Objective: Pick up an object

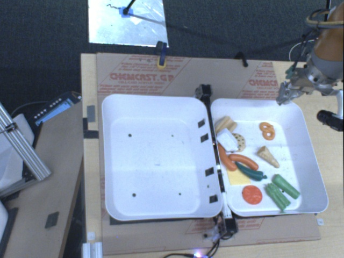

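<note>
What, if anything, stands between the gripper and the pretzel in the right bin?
Nothing visible does. The gripper hangs above the right bin's far rim, and the pretzel lies apart from the other food, with bare white floor between.

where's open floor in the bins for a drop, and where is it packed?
Left bin: its white floor is bare from wall to wall. Right bin: a small free strip along the far wall, between the pretzel and the rim, below the gripper. Crowded from the divider across: sausage, yellow slice, tomato, green pieces.
</note>
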Action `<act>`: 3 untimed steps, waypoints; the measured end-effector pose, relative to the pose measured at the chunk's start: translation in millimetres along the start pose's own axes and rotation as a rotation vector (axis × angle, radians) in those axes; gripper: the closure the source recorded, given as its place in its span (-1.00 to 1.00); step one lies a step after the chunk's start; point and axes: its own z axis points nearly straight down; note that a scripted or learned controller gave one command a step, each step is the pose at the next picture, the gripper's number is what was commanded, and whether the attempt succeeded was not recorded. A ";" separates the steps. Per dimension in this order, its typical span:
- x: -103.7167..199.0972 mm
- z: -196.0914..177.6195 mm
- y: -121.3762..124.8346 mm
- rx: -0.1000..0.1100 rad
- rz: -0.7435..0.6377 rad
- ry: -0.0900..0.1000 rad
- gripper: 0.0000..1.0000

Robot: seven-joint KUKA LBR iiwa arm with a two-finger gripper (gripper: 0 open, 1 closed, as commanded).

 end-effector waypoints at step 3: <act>27.3 -256.7 1.3 0.004 -0.004 0.002 1.00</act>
